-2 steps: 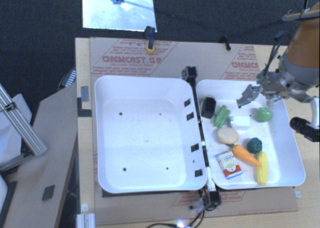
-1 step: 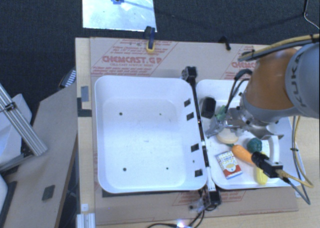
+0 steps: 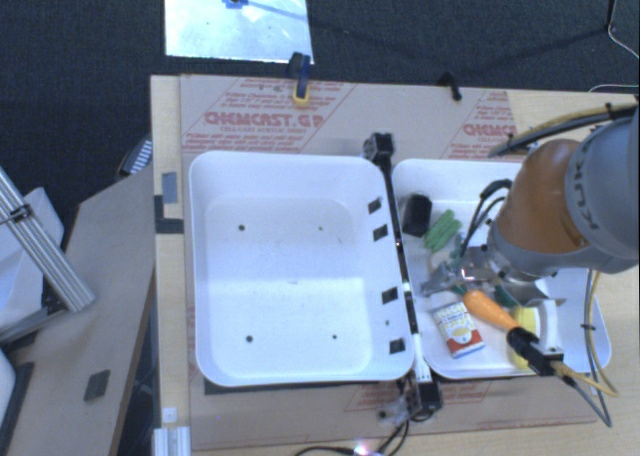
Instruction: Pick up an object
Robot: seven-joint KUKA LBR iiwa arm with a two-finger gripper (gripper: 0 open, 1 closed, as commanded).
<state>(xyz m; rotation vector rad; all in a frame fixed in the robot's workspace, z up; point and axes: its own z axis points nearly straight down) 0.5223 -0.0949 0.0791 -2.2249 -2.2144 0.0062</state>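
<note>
The right bin (image 3: pixel 445 170) holds several small things. A black block (image 3: pixel 416 212) lies near its left wall, with a green piece (image 3: pixel 441 229) just to its right. Nearer the front lie an orange carrot-shaped toy (image 3: pixel 487 308) and a small white, yellow and red box (image 3: pixel 457 329). A yellow piece (image 3: pixel 527 320) sits at the carrot's right end. My gripper (image 3: pixel 446 278) hangs low over the middle of this bin, below the green piece and just above the carrot and the box. The grey and orange arm hides the bin's right half.
The left bin (image 3: pixel 290 274) is a wide white tray beside the right one, split from it by a black-clipped divider (image 3: pixel 396 244). Both stand on a cardboard sheet (image 3: pixel 260 119) on the bench. A metal plate (image 3: pixel 236 2) lies beyond the bench's far edge.
</note>
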